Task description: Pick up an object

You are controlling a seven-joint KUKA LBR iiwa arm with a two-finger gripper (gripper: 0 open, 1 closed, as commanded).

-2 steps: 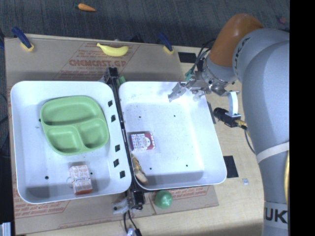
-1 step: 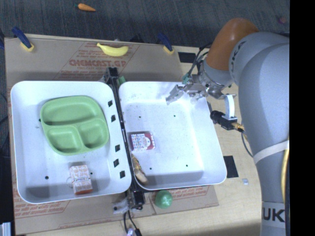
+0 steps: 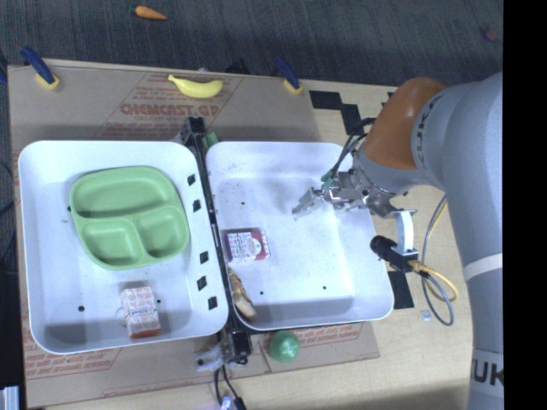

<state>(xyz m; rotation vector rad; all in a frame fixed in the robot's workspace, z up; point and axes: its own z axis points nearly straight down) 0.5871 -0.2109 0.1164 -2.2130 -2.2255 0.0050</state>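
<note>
Nearest you, at the front edge of the surface, a small green ball [image 3: 284, 345] sits on the cardboard just outside the right white bin [image 3: 342, 301]. At that bin's front left corner you see a tan, lumpy object [image 3: 240, 298] lying against the divider. A little farther in, a small red-and-white packet [image 3: 246, 245] lies flat on the bin floor near its left wall, well apart from the gripper [image 3: 309, 201].

In the left white bin [image 3: 43, 229], a small red-and-white wrapped box [image 3: 138, 311] rests near the front edge, and behind it a light green divided plastic tray [image 3: 130, 214] fills the middle.

The gripper hangs over the right bin's rear half, reaching in from the right; its metal tips point left, slightly spread, with nothing between them.

Beyond the bins, a yellow banana [image 3: 196, 84] lies on the cardboard near the surface's far edge. Farther still, a small orange carrot-shaped item [image 3: 150, 12] lies on the dark floor.
</note>
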